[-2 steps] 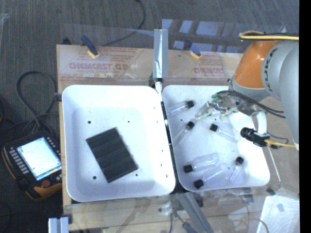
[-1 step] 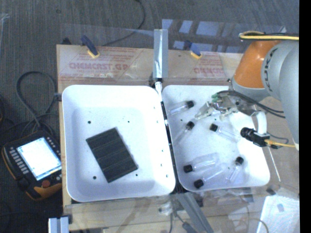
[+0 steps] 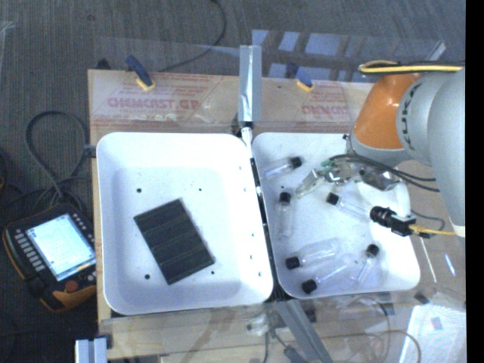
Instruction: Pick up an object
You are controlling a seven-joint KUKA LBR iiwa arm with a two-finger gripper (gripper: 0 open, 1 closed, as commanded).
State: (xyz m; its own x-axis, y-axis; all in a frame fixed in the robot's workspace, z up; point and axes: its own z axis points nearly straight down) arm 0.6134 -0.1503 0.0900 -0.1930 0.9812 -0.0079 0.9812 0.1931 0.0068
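Note:
Several clear vials with black caps lie scattered in the right bin (image 3: pixel 408 274): one at the top left (image 3: pixel 281 168), one near the left wall (image 3: pixel 284 210), and a larger one at the lower middle (image 3: pixel 314 252). A flat dark ribbed panel (image 3: pixel 173 240) lies tilted in the left bin (image 3: pixel 113 203). My gripper (image 3: pixel 324 174) hangs low over the upper middle of the right bin, just above a vial (image 3: pixel 306 184) lying at a slant. The grey arm with its orange band (image 3: pixel 382 119) covers the bin's upper right corner.
A black plug on a yellow cable (image 3: pixel 389 218) hangs over the right bin's right side. More vials (image 3: pixel 361 269) lie near its front wall. A teach pendant (image 3: pixel 53 252) sits left of the bench. Blue clamps (image 3: pixel 138 69) hold the back board.

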